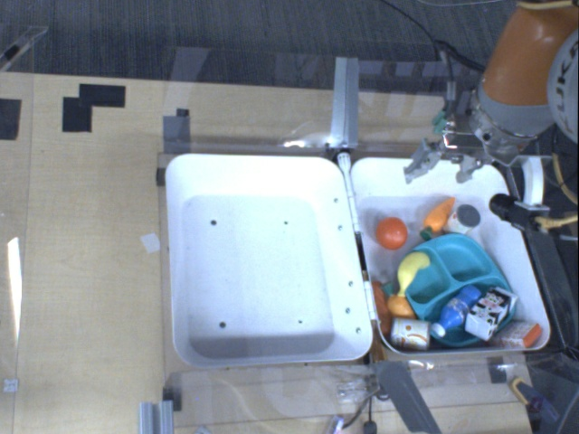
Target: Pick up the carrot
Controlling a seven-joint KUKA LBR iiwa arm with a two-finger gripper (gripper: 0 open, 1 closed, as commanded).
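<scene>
I see the gripper (444,164) spread open, holding nothing, above the right bin's (522,242) far rim. The carrot (437,217) lies below it, between a tomato (392,233) and a teal tray (457,274).

Carrot (438,216) in right bin (525,242), behind tray (452,274).

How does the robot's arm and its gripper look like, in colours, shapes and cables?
The arm is rounded, with an orange band over a grey wrist part. Below it sits the gripper, a small metallic grey piece with two thin pale fingers that spread outward. A thin black cable runs along toward the wrist.
</scene>
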